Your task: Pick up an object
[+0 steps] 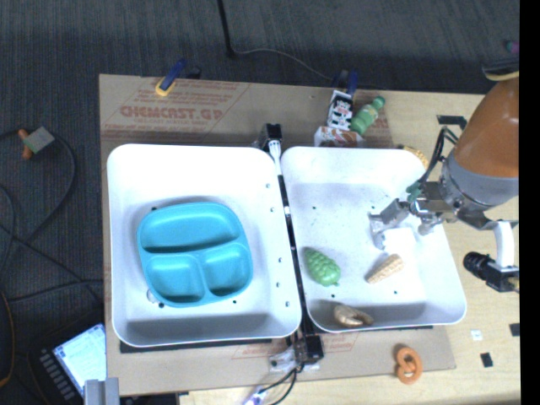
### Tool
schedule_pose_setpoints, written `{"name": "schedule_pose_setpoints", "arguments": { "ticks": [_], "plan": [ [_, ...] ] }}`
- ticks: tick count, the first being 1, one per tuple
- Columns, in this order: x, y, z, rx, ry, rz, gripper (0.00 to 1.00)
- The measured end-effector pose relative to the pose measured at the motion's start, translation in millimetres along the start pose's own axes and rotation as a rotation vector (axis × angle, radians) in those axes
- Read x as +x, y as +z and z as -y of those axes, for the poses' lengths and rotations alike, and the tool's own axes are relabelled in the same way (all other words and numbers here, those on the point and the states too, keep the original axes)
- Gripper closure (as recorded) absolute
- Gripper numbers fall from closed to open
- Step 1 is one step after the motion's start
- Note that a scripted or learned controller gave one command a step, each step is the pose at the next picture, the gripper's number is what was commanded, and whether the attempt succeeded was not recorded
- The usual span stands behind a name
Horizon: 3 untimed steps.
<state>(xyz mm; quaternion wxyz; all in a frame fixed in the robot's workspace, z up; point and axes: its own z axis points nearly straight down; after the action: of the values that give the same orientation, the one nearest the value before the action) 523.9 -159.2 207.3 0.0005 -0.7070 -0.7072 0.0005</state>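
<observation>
My gripper (398, 229) hangs over the right part of the right bin (337, 175), reaching in from the right. It looks open, with nothing between its fingers. Just below it lies a tan ridged cone-like object (384, 267). A green bumpy object (321, 267) rests to the left of the cone, near the bin's left wall. A brownish rounded object (350, 315) sits against the bin's front wall. None of these touches the gripper.
The left bin (126, 192) holds a blue divided tray (196, 251). Behind the bins on the bench stand a green bottle-like item (366, 115) and a small box (339, 112). An orange ring (408, 363) lies in front of the right bin.
</observation>
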Motion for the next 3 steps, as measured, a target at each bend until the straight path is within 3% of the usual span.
{"name": "schedule_pose_setpoints", "arguments": {
  "ticks": [1, 2, 3],
  "plan": [
    [-47.6, 106.0, -13.0, -0.003, -0.001, -0.001, 0.0],
    [4.0, 86.9, -38.6, -0.001, -0.001, 0.0, 0.0],
    [19.8, 117.6, 1.1, -0.017, 0.001, 0.008, 0.0]
  ]
}}
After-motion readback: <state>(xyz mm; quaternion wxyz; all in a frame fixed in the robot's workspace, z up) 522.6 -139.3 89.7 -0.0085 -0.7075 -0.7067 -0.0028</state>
